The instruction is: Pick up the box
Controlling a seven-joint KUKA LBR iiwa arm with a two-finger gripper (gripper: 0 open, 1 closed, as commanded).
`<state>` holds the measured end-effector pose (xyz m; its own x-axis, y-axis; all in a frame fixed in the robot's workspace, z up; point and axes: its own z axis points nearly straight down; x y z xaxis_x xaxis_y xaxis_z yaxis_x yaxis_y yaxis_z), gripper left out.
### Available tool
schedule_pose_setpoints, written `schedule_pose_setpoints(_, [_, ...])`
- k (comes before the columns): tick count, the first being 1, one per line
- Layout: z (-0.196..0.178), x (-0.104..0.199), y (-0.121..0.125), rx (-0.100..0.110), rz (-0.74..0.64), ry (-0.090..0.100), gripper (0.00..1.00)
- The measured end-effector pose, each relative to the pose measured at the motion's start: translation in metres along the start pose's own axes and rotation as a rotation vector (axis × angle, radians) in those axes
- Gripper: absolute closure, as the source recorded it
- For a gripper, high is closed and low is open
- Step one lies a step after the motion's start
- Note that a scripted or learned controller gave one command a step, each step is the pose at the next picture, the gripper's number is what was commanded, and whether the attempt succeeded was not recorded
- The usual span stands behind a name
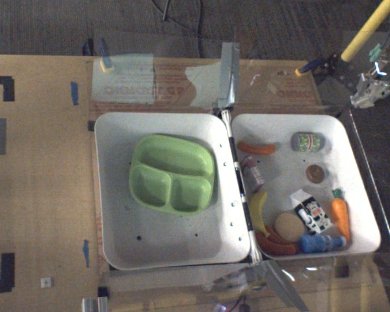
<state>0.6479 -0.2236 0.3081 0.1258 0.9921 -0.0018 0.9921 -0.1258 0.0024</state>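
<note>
The box [312, 214] is a small white carton with black spots and a red patch. It lies in the right bin [361, 174], towards the front, between a round tan bun [288, 226] and an orange carrot [340, 217]. My gripper [372, 90] is outside the bin, beyond its far right corner, well away from the box and with nothing seen in it.
The right bin also holds a red sausage [257, 148], a green can [308, 142], a brown disc [316, 173], a banana [258, 212], a blue bottle [320, 243] and a small bottle [251, 173]. A green divided plate [172, 173] sits in the left bin [110, 194].
</note>
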Motion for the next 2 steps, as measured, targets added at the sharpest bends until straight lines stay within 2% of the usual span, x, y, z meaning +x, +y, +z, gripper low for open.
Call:
schedule_pose_setpoints(1, [0.024,0.018,0.003,0.005,0.097,0.001,1.0])
schedule_pose_setpoints(2, [-0.126,0.015,0.019,0.001,0.139,0.0,1.0])
